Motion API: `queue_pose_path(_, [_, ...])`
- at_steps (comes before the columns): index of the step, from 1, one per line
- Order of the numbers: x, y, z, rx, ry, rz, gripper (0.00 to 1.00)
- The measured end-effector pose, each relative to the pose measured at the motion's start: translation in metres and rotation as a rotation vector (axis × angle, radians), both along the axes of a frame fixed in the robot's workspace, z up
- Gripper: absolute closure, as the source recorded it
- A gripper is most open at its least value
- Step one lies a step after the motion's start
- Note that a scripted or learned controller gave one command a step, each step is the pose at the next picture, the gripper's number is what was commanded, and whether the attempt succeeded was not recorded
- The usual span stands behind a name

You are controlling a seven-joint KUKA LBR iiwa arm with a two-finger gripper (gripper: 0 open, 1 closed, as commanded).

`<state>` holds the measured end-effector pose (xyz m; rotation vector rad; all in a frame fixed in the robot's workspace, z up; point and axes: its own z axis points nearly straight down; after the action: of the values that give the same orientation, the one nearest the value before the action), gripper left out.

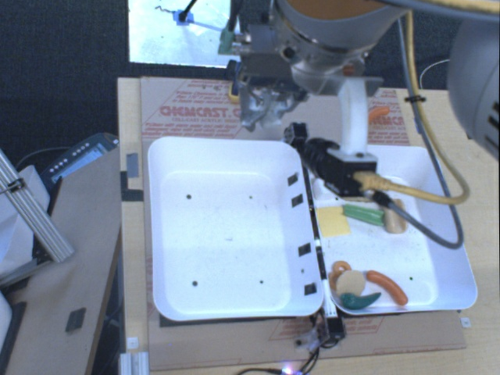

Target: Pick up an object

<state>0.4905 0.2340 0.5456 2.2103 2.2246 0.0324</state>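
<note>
Bench cardboard [195, 109] carries two white bins. Right bin [461, 276] holds yellow square [333, 221], green stick [363, 214], orange sausage [387, 286] and teal pepper [359, 299]. Gripper [264, 114] hangs beyond left bin [226, 233]'s far rim; its opening and hold cannot be determined.

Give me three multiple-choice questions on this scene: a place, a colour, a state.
1. The yellow square lies: A in the left bin; B in the right bin; C on the bench.
2. The sausage shape is: A blue; B orange; C white.
3. The green stick is: A lying flat; B standing upright; C leaning on a rim.
B, it sits on the right bin's floor; B, its skin is plainly orange; A, it rests lengthwise on the floor.
</note>
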Motion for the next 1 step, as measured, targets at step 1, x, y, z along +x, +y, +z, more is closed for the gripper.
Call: queue_pose_path(1, [0.0210,-0.1045,-0.0238,-0.012,0.018,-0.014,1.00])
